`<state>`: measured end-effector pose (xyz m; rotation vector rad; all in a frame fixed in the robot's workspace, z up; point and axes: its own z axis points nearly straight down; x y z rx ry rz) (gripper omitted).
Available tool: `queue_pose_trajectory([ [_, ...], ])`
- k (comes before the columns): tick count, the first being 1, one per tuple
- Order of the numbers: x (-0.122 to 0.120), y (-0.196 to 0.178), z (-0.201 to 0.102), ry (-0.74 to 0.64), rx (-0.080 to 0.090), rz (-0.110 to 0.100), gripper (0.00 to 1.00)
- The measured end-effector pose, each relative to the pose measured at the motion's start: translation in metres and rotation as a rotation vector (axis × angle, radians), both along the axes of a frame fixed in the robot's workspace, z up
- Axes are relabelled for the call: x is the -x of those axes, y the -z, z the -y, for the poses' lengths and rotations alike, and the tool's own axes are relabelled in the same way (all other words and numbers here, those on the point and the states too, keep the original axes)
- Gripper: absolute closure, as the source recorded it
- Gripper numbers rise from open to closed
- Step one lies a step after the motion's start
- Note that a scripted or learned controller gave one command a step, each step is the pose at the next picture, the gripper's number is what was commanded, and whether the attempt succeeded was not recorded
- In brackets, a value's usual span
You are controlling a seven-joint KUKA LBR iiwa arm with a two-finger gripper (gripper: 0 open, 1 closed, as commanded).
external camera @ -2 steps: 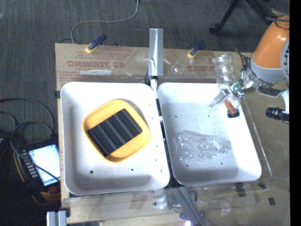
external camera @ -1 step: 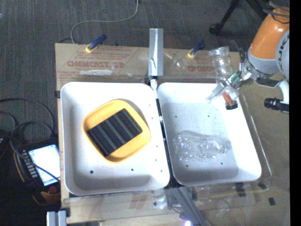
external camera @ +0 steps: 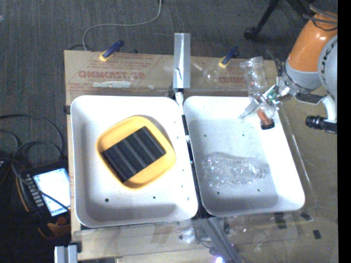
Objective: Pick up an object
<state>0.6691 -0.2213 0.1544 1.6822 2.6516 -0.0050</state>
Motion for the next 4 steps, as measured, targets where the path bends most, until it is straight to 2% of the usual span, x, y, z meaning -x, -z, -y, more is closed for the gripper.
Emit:
queue_pose_trajectory([
  [2, 0.0, 0.016, -0.001, -0.048, 0.0, 0.0, 0.0],
  [3, -0.001, 0.031, -0.003, -0.062, -0.006, -0.004, 0.0],
  [4, 0.01, 0.06, -0.013, -0.079, -0.006, -0.003, 0.0],
])
